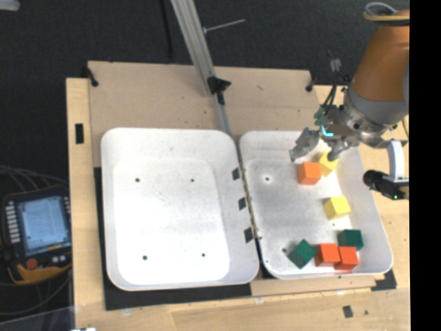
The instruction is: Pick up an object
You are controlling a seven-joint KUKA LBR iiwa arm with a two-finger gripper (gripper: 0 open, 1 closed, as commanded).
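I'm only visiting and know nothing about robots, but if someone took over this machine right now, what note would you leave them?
Pincer: hanging over the top of the right bin, fingers spread, nothing between them.
Blocks, all in the right bin: an orange block and a yellow block just under the pincer; another yellow block mid-bin; two green blocks and two orange blocks along the near edge.
Done: nothing lifted.
Left: close on a block, likely the orange one nearest, and raise it.
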